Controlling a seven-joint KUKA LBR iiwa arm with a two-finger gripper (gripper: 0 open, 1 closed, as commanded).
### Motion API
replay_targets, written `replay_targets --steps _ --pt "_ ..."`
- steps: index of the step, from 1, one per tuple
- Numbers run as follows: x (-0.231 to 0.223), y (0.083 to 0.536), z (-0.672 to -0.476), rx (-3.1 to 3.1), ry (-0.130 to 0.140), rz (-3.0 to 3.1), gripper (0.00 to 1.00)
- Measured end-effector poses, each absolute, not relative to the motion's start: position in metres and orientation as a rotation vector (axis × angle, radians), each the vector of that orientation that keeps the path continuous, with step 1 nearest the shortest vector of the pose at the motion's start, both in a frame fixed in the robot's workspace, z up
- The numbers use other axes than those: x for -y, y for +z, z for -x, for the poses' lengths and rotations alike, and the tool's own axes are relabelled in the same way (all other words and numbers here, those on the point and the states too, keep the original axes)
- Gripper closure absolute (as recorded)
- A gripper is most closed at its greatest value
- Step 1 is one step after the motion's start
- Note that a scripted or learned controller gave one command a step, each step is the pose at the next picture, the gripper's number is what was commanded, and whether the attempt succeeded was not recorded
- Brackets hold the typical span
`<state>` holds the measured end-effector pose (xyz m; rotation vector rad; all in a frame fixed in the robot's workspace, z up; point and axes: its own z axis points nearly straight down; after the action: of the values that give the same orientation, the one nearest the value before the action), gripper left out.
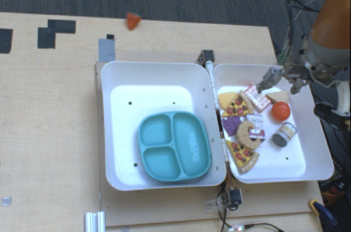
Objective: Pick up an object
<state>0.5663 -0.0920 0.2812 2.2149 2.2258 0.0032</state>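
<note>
Grey two-finger gripper sits over the back right corner of the right shallow white bin, fingers spread apart, nothing between them, not touching any item. Dark left finger angles down toward the red-and-white wrapped packet; whether it touches, can't tell. Pale wedge-shaped piece lies just below the gripper, round red tomato-like ball beside it. Further in: small grey can on its side, yellow toy pizza slice, purple lumpy toy, tan ring-shaped donut, second pizza slice. Left shallow white bin holds a teal three-compartment plastic plate. Small red object on the wooden bench, well apart from bins.
</note>
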Motion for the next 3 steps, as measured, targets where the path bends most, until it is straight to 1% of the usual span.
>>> replay_targets --steps 1,2,3 --pt "0.106 0.104 -0.610 -2.221 0.006 -2.215 0.00" --pt "0.106 0.116 -0.612 -2.219 0.011 -2.210 1.00" --pt "0.195 0.101 -0.635 -2.214 0.010 -2.206 1.00"
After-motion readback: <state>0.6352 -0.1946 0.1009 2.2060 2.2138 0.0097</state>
